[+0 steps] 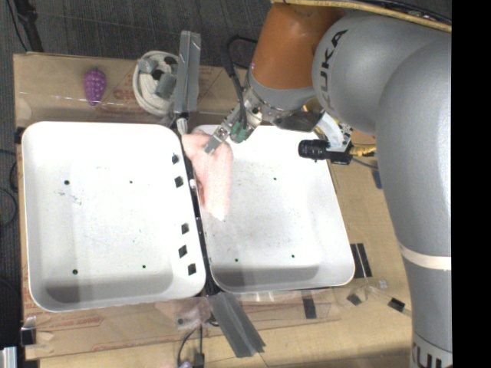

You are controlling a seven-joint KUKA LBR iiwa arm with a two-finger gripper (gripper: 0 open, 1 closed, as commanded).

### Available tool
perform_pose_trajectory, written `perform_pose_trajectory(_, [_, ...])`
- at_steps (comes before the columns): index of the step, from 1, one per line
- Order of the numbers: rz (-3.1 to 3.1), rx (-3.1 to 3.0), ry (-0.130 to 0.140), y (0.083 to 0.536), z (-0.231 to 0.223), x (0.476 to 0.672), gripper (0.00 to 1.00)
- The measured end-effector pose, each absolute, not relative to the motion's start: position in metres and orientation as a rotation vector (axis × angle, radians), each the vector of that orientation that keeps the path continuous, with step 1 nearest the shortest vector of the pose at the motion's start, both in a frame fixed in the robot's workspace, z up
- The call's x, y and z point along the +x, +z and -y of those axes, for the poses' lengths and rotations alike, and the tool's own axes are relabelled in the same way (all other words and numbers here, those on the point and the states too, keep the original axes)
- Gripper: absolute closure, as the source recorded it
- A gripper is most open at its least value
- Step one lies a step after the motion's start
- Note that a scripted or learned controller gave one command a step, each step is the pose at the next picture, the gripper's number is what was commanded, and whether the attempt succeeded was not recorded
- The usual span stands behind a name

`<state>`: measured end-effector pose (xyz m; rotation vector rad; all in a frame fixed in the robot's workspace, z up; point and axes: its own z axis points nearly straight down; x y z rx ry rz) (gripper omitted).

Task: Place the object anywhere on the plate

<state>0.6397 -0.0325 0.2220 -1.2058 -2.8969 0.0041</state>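
Pink cloth (211,173) hangs from gripper (220,135) — beside right bin's (307,236) left edge.

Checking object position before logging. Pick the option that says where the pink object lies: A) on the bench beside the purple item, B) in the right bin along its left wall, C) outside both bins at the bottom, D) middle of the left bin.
B: the pink object lies inside the right bin, against its left wall.
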Motion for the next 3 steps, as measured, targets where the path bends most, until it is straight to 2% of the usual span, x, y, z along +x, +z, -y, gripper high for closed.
perform_pose_trajectory(2, [3.137, 0.003, 0.002, 0.229, -0.075, 0.614, 1.0])
perform_pose_trajectory(3, [3.137, 0.002, 0.002, 0.229, -0.075, 0.614, 0.0])
